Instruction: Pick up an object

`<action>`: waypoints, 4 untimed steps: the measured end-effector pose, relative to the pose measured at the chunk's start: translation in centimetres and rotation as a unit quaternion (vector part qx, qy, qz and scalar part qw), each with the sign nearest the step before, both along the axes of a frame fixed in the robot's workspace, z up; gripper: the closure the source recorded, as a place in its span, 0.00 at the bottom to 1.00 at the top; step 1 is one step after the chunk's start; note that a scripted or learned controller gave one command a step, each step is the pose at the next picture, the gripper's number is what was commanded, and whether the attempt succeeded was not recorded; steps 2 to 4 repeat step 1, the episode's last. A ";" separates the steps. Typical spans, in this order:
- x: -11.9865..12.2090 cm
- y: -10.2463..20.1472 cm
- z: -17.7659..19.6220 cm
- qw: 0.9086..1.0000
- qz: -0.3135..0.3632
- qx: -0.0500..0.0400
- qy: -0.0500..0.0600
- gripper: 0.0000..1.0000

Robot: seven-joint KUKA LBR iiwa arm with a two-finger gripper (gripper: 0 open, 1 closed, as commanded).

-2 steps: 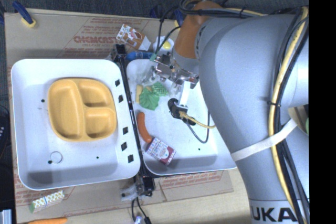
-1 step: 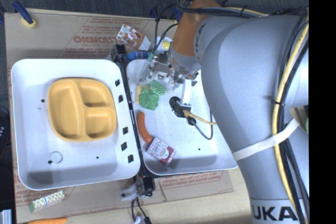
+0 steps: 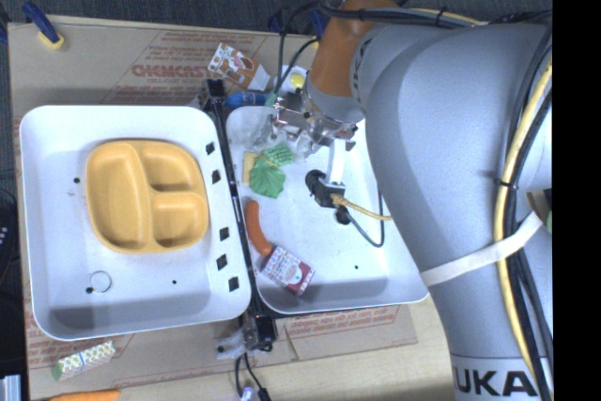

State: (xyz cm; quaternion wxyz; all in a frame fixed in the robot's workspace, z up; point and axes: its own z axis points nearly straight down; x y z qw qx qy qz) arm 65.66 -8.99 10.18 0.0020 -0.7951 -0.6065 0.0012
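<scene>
The bench (image 3: 169,61) is covered with brown printed cardboard. Two shallow white bins rest directly on it, side by side: the left bin (image 3: 47,164) and the right bin (image 3: 376,282), their inner rims touching along the bench centre. A small printed carton (image 3: 228,63) lies on the cardboard near the far edge, just beyond the bins. A blue clip (image 3: 42,23) sits at the far left corner. A small patterned packet (image 3: 84,359) lies near the near left corner, just outside the left bin.
</scene>
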 end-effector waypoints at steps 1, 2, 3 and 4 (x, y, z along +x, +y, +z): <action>-11.2 -4.0 9.3 0.995 -0.099 0.000 0.001 1.00; -11.2 -4.0 9.3 0.995 -0.099 0.000 0.001 1.00; -11.2 -4.0 9.3 0.995 -0.099 0.000 0.001 1.00; -11.2 -4.0 9.3 0.995 -0.099 0.000 0.001 1.00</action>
